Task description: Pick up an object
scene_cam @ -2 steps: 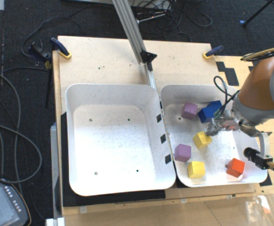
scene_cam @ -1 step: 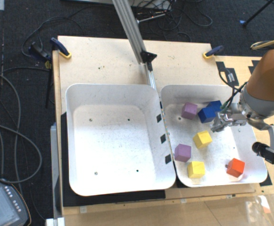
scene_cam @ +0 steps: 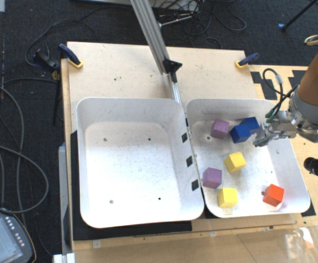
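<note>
gripper (scene_cam: pixel 261 138) state unclear | just beside blue cube (scene_cam: pixel 244 130) | near right bin (scene_cam: pixel 293 171) far rim

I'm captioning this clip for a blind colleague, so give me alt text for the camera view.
The gripper sits beside a blue cube in the right bin, which also holds two purple cubes, two yellow cubes and an orange cube. The left bin sits alongside on a bench.

A metal pole (scene_cam: pixel 150 29) is slanting over the wooden board (scene_cam: pixel 126 73), two clamps (scene_cam: pixel 70 56) are gripping its back corners, and cables (scene_cam: pixel 5 100) are trailing across the dark floor.
</note>
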Available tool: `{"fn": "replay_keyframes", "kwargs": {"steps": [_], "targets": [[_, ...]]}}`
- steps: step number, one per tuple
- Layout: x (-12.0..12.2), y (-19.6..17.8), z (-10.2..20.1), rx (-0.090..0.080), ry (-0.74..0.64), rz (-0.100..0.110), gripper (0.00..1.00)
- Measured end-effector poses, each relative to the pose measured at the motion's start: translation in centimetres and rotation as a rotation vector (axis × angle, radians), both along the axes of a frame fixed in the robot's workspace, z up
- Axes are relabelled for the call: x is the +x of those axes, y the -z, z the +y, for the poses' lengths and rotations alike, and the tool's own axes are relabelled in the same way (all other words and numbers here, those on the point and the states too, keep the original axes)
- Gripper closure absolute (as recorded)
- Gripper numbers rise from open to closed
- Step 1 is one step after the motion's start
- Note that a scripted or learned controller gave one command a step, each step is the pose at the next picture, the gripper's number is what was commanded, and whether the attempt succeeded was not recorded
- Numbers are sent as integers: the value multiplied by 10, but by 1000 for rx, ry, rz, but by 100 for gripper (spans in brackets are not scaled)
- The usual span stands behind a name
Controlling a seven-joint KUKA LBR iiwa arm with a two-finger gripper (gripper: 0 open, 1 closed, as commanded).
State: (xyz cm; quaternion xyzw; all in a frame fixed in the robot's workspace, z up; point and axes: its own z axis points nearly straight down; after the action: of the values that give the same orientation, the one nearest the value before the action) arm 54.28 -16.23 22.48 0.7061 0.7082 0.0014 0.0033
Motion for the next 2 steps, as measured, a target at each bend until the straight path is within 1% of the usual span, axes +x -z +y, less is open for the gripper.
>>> {"fn": "replay_keyframes", "kwargs": {"steps": [1,2], "targets": [[1,-24,0,1,0,2,100],[23,-15,57,3,-6,5,100]]}}
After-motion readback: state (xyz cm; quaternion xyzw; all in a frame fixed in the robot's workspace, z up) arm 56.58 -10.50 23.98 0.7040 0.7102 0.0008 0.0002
